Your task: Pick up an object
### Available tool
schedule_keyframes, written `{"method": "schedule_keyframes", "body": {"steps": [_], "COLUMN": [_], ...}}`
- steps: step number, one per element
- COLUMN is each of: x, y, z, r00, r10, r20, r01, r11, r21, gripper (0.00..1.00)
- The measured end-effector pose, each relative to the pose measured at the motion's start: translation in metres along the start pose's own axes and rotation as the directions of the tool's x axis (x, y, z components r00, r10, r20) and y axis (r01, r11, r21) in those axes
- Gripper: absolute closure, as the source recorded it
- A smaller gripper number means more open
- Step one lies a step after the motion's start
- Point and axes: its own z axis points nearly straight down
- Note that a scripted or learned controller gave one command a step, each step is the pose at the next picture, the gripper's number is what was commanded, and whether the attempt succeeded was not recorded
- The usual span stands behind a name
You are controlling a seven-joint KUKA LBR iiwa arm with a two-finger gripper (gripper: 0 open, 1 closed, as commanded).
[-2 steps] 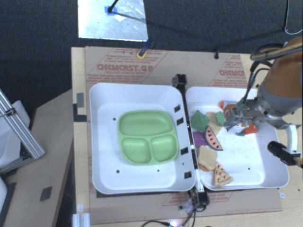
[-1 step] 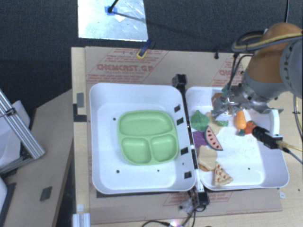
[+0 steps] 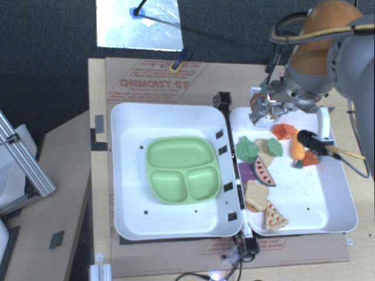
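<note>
My gripper (image 3: 262, 111) hangs over the far left corner of the right bin (image 3: 334, 206), above the toy food and clear of it. Just right of it lies a red-orange piece (image 3: 285, 130). Below that are a green leafy piece (image 3: 246, 149) and a yellow-green piece (image 3: 274, 147). An orange carrot (image 3: 298, 150) and a small red piece (image 3: 310, 160) lie further right. Toward the front sit a watermelon slice (image 3: 263, 172), a slice of bread (image 3: 255, 196) and a pizza wedge (image 3: 273, 217).
The left bin (image 3: 126, 157) holds a green divided plate (image 3: 181, 169). A black-clipped wall (image 3: 229, 157) separates the two bins. The grey arm (image 3: 345, 63) comes in from the upper right. A shiny sheet (image 3: 139, 16) lies beyond the bench.
</note>
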Motion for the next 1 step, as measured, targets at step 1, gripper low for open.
{"method": "schedule_keyframes", "body": {"steps": [1], "x": [0.0142], "y": [0.0348], "z": [0.0026], "r00": [1.0], "r10": [0.002], "r20": [0.001], "r01": [-0.002], "r11": [1.0], "r21": [0.002], "gripper": [1.0]}}
